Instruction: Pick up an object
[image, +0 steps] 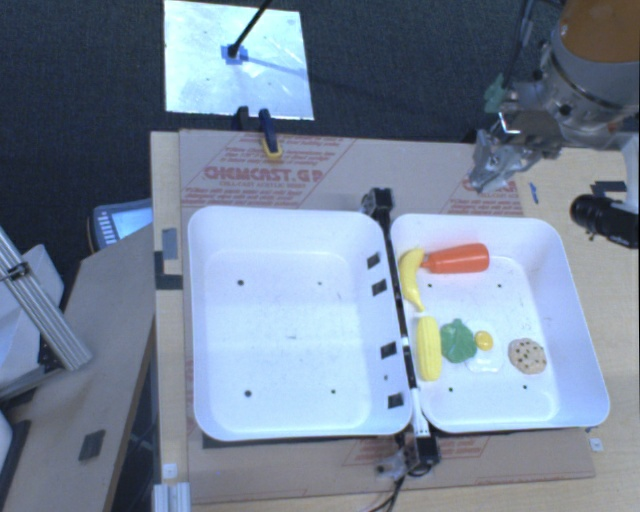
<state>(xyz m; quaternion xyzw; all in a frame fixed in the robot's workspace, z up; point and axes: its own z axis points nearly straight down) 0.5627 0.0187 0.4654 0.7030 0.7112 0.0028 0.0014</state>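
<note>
The right bin (570, 300) holds an orange carrot (457, 258) near its back wall. A yellow banana (411, 275) lies beside it along the left wall. Farther forward sit a yellow corn cob (428, 346), a green leafy piece (458, 340), a small fried egg (483, 343) and a cookie (527, 355). My gripper (492, 172) hangs above the cardboard behind the right bin, apart from every object. Nothing is between its fingers.
The left bin (205, 300) stands beside the right one, joined by a black clip strip (392, 300). A shiny plate (238, 58) lies behind the bench. A yellow and blue clamp (270, 140) sits at the cardboard's back edge.
</note>
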